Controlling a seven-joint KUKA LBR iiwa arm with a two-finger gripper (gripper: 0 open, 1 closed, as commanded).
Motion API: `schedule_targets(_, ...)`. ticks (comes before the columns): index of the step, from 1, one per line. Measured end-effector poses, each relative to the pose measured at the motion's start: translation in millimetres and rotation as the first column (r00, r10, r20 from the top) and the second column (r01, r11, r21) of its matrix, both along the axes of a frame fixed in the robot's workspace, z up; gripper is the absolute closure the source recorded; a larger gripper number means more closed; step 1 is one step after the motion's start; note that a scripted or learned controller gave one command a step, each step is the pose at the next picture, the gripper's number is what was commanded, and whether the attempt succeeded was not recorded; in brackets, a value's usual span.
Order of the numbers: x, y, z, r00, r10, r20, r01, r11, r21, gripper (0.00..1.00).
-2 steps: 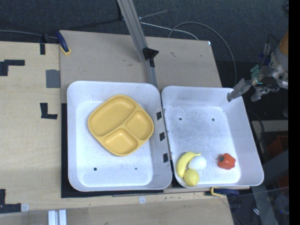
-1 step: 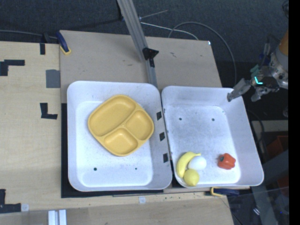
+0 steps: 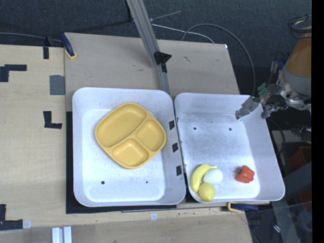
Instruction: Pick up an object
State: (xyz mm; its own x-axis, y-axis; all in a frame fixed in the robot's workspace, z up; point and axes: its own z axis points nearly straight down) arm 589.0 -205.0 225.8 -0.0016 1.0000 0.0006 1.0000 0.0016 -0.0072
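Lemon [image 3: 206,191], banana [image 3: 200,173], egg [image 3: 214,176] and red pepper [image 3: 244,174] lie toward the right bin's [image 3: 212,115] near edge; gripper [image 3: 255,105], grasp state unclear, hovers at its far-right rim.

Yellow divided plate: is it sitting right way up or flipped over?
Right way up. The yellow divided plate shows its three compartments facing the camera, lying in the left bin.

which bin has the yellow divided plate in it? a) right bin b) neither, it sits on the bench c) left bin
c: the yellow divided plate lies inside the left bin, while the right bin holds the banana and red pepper.
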Motion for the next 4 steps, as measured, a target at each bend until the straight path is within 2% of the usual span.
schedule_targets(1,3.1,5.5,-45.6,1.0,0.001,0.001,-0.001,1.0,0.0,0.0)
schedule_targets(2,-3.0,8.9,-109.6,1.0,0.0,-0.001,0.0,1.0,0.001,0.0)
schedule_targets(3,-1.1,9.0,-95.6,1.0,0.002,0.005,-0.002,1.0,-0.001,1.0)
schedule_targets(4,0.2,17.2,-35.5,1.0,0.001,0.012,-0.001,1.0,-0.002,1.0)
